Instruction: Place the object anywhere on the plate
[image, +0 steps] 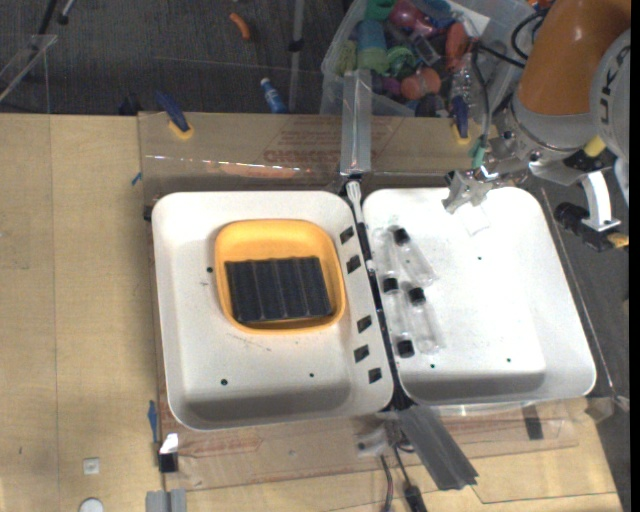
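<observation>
Clear object (408, 290), apparently lengthwise front-to-back.

Robotics lab, wooden table (70, 300) bearing two white bins (470, 290), grey-and-orange arm (565, 60) at two o'clock, clear tub of coloured toys (410, 45) at twelve o'clock, loose cables (395, 485) at six o'clock

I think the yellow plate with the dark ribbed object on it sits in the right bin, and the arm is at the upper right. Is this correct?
Not quite. The camera view shows the yellow plate, with the dark ribbed object on it, in the left bin, not the right one. The arm is indeed at the upper right.
</observation>
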